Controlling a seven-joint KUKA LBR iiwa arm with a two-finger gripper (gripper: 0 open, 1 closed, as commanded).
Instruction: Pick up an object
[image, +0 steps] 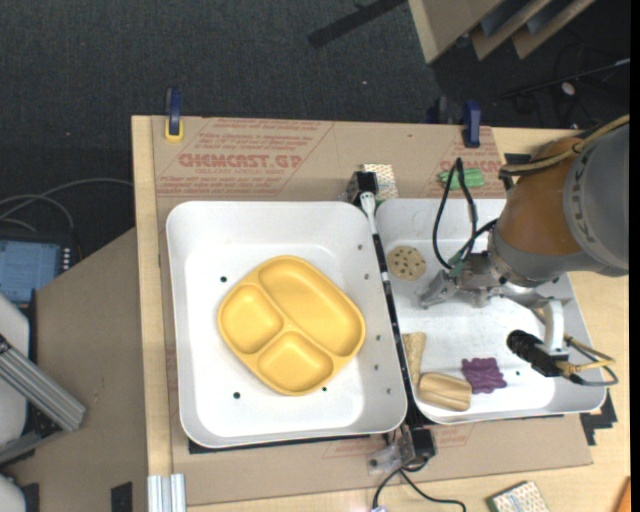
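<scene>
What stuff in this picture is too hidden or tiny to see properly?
- Gripper: in the camera view it sits low over the right bin, partly under the arm; open or shut cannot be told.
- Right bin: the arm covers its upper right part, so anything lying there is hidden.
- Cookie: too small to make out its surface.
- Purple thing: too small and blurry to identify.
- Cone: its lower end is hidden behind the bread roll.

The desk (250, 150) spans the middle of the frame, its top covered by brown cardboard printed with red lettering along the upper edge. Two shallow white bins rest directly on it, touching side by side: the left bin (190, 330) at center and the right bin (480, 330) toward the right.
</scene>
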